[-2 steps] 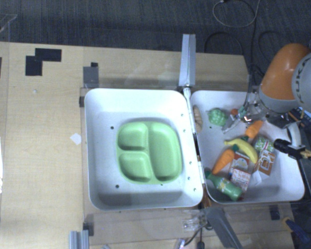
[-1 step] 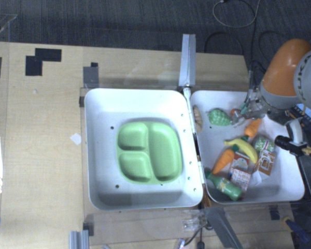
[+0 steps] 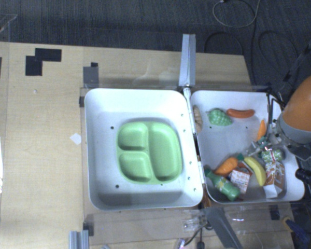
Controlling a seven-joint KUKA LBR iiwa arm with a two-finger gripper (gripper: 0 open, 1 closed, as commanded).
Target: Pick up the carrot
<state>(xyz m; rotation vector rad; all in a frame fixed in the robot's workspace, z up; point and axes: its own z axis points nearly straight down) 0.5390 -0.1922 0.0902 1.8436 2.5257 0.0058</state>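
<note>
The carrot (image 3: 227, 165), orange with a green tip, lies on its side in the lower middle of the right bin (image 3: 212, 139). It touches a yellow banana (image 3: 256, 169) and a red packet (image 3: 240, 179). My gripper (image 3: 266, 148) hangs low over the bin's right side, just up and right of the banana and a short way right of the carrot. The arm's orange band (image 3: 306, 108) hides the parts above it. Nothing can be seen held in the gripper.
The left bin (image 3: 98, 139) holds a green divided plate (image 3: 148, 151). The right bin also has a green bumpy vegetable (image 3: 219, 117), a red-orange sausage (image 3: 241, 113), a slim orange piece (image 3: 262, 129), a green bottle (image 3: 224, 187) and a snack packet (image 3: 275, 174).
</note>
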